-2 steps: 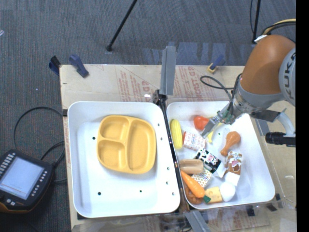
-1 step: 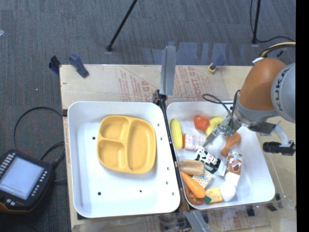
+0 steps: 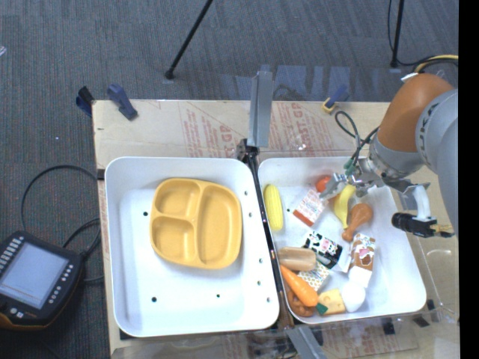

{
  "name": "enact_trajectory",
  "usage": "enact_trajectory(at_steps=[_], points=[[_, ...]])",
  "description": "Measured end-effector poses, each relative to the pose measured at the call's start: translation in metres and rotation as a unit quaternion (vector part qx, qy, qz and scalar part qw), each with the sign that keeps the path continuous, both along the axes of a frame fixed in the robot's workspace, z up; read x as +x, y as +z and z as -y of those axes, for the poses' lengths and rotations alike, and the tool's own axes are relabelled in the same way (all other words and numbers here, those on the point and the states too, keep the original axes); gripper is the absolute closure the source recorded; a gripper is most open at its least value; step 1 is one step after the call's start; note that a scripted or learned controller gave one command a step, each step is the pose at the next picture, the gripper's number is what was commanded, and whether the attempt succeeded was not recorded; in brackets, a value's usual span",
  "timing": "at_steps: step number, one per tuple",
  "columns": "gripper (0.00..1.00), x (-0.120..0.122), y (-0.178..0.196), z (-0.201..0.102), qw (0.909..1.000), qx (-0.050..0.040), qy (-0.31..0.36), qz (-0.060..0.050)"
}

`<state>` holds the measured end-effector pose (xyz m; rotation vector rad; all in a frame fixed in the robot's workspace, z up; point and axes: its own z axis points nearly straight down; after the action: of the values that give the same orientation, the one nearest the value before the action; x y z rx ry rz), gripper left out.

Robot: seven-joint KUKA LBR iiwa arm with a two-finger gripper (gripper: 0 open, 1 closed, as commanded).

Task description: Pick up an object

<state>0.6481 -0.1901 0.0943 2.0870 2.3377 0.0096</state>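
Observation:
The right bin (image 3: 404, 271) holds several toy foods: a yellow corn cob (image 3: 273, 206), a red tomato (image 3: 323, 183), a red-and-white carton (image 3: 308, 206), a yellow banana (image 3: 343, 205), a brown drumstick (image 3: 359, 218), a cow-patterned carton (image 3: 323, 250), a bun (image 3: 297, 259), a carrot (image 3: 299, 287) and a white egg (image 3: 353, 298). My gripper (image 3: 352, 181) hangs low at the bin's far side, just above the banana's top end and right of the tomato. Nothing visibly hangs from it.
A yellow divided plate (image 3: 197, 223) lies in the left bin (image 3: 127, 290). A grey metal post (image 3: 260, 114) rises at the back between the bins. Blue clamps (image 3: 120, 99) sit on the bench's far left corner, and a pendant screen (image 3: 30, 275) lies on the floor at left.

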Motion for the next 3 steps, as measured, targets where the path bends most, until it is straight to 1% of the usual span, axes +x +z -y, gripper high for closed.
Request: enact_trajectory(at_steps=[1, 2, 3], points=[[1.00, -0.003, 0.008, 0.000, 1.0000, 0.0006, 0.002, -0.008], [1.00, 0.000, 0.128, -0.070, 0.9999, 0.0002, 0.011, 0.001], [0.00, -0.003, 0.120, -0.069, 0.9999, 0.0003, 0.011, -0.006]])
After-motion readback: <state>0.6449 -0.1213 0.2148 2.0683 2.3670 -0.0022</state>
